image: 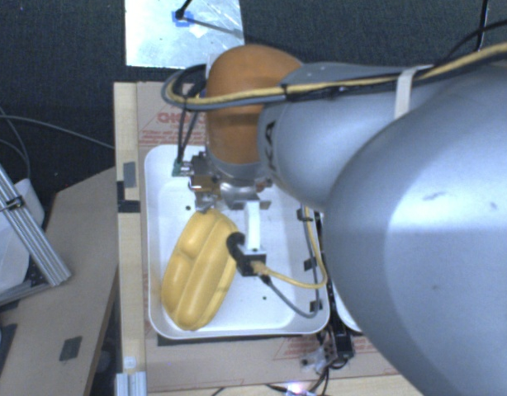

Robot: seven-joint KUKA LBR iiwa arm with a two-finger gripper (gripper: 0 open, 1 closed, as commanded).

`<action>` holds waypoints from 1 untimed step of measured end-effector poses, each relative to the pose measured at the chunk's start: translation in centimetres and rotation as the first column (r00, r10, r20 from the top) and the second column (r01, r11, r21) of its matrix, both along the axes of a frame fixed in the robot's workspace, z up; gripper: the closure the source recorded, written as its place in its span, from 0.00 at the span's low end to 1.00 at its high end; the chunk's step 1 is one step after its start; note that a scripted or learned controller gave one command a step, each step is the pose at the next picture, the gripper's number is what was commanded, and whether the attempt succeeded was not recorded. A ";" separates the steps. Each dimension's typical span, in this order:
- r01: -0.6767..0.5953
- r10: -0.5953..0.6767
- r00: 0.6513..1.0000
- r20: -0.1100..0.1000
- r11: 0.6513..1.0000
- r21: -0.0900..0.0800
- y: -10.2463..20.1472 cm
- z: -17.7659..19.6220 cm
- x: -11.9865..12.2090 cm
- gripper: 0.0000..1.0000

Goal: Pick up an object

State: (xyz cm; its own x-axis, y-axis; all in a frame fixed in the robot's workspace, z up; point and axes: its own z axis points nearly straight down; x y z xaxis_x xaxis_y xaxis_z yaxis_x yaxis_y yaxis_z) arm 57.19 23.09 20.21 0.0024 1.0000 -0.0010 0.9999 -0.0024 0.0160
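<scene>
Grey arm (419, 213), hand (229, 200) touching yellow object's (197, 271) top end

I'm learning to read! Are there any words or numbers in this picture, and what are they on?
Red printing on the cardboard sheet under the white bin: too blurred and partly covered to read.
Red marks on the cardboard's bottom edge: too blurred to read.
Nothing is written on the yellow object or the arm.

A: Contents of the white bin (158, 221)?
B: One yellow ridged object (196, 275), lying lengthwise at the left side.
A: Gripper (223, 198)?
B: Directly above the object's upper end, grey arm (386, 188) overhead.
</scene>
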 end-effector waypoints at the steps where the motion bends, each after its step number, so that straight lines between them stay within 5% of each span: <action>1: 0.009 -0.008 0.999 0.037 1.000 -0.005 -1.6 -1.4 -5.7 1.00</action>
